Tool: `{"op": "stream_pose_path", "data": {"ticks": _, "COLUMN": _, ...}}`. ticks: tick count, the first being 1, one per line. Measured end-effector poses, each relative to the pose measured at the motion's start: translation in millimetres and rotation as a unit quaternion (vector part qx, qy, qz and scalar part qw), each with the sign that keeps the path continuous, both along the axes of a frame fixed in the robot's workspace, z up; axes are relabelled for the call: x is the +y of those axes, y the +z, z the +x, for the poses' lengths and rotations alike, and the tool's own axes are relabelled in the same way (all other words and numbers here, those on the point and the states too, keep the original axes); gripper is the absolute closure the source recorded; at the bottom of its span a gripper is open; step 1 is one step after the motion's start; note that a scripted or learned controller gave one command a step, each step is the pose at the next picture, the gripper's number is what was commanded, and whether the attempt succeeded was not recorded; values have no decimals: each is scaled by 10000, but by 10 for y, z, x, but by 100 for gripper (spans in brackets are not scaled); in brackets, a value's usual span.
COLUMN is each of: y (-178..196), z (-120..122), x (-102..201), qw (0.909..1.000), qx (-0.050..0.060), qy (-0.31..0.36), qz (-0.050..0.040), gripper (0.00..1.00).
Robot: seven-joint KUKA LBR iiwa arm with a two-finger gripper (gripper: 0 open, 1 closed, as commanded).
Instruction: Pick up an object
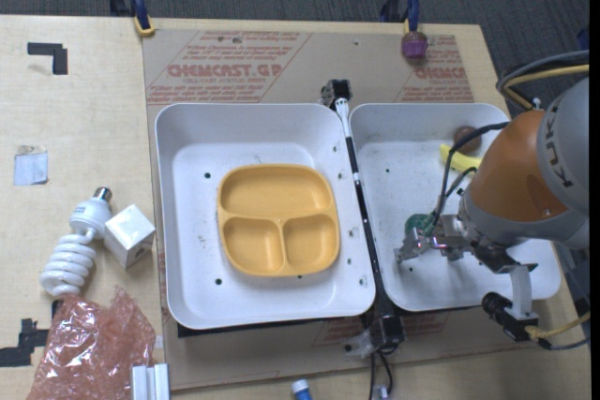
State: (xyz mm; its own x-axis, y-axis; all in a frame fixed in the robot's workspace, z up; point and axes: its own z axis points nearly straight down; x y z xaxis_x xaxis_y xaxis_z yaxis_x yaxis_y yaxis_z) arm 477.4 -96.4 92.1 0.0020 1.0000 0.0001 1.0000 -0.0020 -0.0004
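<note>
My gripper (411,248) hangs low in the right bin (394,164), near its left wall. A small green object (417,224) lies right at the gripper's tip, touching or just above it; whether it is held is unclear. A yellow object (459,161) and a brown object (466,138) lie at the back right of that bin, partly hidden by the arm's orange band (516,178). A yellow divided plate (278,218) rests in the left bin (187,201).
Off the bins to the left lie a spiral light bulb (75,248), a white cube (129,234) and a crumpled plastic bag (89,347). A purple item (414,44) sits on the board behind the right bin. Blue clamps (141,12) hold the board's back edge.
</note>
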Motion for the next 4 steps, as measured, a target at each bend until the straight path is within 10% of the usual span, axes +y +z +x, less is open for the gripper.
{"op": "stream_pose_path", "data": {"ticks": 1, "y": 98, "z": 11, "x": -4, "qw": 10000, "qx": -10, "qy": -6, "qz": -2, "gripper": 100}}
{"op": "stream_pose_path", "data": {"ticks": 2, "y": 1002, "z": 10, "x": 617, "qw": 10000, "qx": -8, "qy": 16, "qz": -3, "gripper": 100}}
{"op": "stream_pose_path", "data": {"ticks": 3, "y": 1002, "z": 290, "x": 584, "qw": 10000, "qx": -7, "qy": 22, "qz": -6, "gripper": 100}}
{"op": "stream_pose_path", "data": {"ticks": 4, "y": 1002, "z": 290, "x": 584, "qw": 10000, "qx": -6, "qy": 21, "qz": -6, "gripper": 0}}
